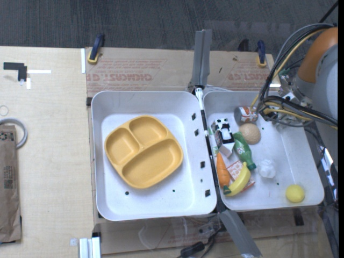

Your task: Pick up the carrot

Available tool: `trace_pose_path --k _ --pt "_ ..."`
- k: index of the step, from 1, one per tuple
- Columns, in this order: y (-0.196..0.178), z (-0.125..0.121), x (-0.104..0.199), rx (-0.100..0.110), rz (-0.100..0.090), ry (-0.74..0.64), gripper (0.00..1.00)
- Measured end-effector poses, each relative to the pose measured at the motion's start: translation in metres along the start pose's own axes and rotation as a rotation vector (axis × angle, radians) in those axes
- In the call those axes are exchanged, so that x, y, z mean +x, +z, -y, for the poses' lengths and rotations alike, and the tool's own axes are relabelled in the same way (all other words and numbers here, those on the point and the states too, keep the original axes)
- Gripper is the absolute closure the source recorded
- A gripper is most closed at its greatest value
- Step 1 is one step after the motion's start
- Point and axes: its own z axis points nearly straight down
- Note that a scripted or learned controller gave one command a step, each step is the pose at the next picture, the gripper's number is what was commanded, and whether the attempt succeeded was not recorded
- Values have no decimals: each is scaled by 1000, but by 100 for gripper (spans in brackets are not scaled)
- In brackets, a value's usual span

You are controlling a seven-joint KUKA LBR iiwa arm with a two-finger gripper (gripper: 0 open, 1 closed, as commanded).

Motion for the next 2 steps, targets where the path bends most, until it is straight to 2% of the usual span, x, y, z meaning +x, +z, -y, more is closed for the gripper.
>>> trace_pose_path --k 1,2 --pt "-1 1 -2 -3 -5 243 100" --pt "-1 0 -1 -1 -1 245 100"
